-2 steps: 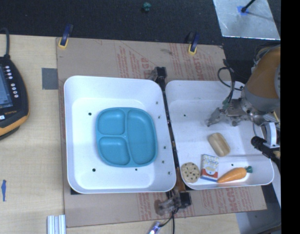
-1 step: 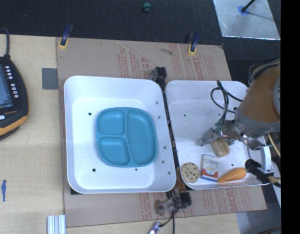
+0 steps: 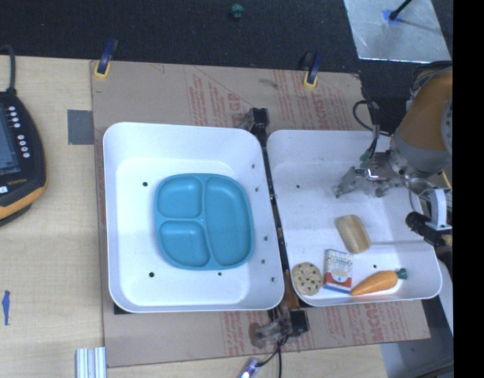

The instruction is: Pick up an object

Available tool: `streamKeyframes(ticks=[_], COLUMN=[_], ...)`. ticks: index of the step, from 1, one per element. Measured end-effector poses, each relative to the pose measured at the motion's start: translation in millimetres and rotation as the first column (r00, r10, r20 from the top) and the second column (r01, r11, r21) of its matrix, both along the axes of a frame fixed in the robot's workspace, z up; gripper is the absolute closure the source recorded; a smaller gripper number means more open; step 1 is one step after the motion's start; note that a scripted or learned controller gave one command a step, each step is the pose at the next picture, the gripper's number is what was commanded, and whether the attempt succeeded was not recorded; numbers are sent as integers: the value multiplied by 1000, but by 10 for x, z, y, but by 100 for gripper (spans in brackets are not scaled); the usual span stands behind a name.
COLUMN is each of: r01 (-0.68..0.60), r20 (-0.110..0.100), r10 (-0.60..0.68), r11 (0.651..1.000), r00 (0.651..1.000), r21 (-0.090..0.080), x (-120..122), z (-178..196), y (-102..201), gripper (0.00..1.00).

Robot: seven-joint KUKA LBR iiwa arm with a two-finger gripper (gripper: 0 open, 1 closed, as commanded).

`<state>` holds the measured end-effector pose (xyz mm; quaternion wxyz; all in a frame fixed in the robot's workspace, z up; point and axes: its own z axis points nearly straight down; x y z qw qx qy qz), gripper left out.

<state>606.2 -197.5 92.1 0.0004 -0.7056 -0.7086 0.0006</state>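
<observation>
The right bin holds a tan bread-like piece, a round speckled cookie, a small red and white carton and an orange carrot along its near edge. My gripper hangs over the far half of this bin, above and a little right of the bread piece. Its fingers are spread apart and open, with nothing between them. The grey arm with its orange band reaches in from the right.
The left bin holds a blue divided plate. A black and orange handheld pendant lies at the bench's left edge. Clamps pin the cardboard sheet under the bins at the far side.
</observation>
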Motion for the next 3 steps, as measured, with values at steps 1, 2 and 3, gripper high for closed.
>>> streamKeyframes(ticks=[1,2,3], r01=[-1,-3,2], r20=[-3,-2,0], r10=[1,3,-2], r11=[1000,1000,1000], r00=[1000,1000,1000], r21=[1,0,0], x=[-1271,-827,-784], z=[-8,-5,-4], y=[254,517,157], gripper=[0,0,0])
